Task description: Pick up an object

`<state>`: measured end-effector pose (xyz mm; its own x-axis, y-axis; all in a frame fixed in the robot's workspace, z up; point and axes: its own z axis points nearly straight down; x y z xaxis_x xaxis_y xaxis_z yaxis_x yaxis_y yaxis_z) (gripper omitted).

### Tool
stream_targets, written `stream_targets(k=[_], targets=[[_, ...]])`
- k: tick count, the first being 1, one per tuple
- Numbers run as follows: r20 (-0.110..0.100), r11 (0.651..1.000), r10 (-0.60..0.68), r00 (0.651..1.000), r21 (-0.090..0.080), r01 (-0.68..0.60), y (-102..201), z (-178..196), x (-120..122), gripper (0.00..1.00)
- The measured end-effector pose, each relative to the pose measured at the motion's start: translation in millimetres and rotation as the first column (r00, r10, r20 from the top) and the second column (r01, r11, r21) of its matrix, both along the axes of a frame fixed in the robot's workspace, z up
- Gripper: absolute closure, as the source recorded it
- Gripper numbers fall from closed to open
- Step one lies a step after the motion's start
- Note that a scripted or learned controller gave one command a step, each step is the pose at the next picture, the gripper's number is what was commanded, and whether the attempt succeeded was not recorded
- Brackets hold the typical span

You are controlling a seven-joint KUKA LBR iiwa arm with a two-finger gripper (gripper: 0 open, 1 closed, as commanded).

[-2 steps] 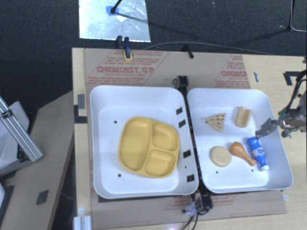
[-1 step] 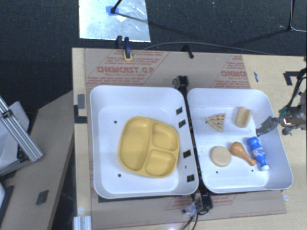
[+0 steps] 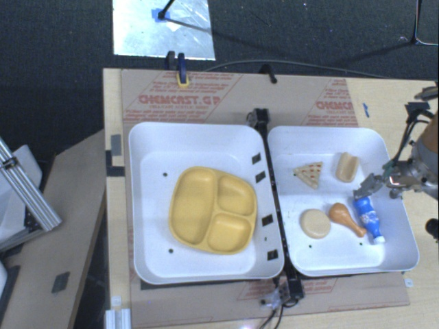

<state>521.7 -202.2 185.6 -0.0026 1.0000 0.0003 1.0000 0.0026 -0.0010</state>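
The right bin [image 3: 394, 252] holds several small items. A pizza slice [image 3: 309, 174] and a tan bread roll [image 3: 346, 166] lie toward its back. A round beige bun [image 3: 315, 223], an orange drumstick [image 3: 345, 218] and a blue bottle with a white cap [image 3: 369, 219] lie toward its front. My gripper [image 3: 376, 184] hangs over the bin's right side, just above and behind the top of the blue bottle. Nothing is visibly held in it.
The left bin [image 3: 147, 184] holds a yellow divided plate [image 3: 212, 210]. A black hinge strip [image 3: 267, 184] runs between the two bins. A metal rail [image 3: 27, 194] juts in at the far left, off the bench.
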Motion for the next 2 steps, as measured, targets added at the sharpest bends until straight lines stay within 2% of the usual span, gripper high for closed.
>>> stream_targets(k=[1,2], targets=[[-0.001,1.000,-0.001,1.000,0.001,0.001,9,-47,-4,0.00],[0.010,1.000,0.000,1.000,0.001,0.000,10,-94,0,0.00]])
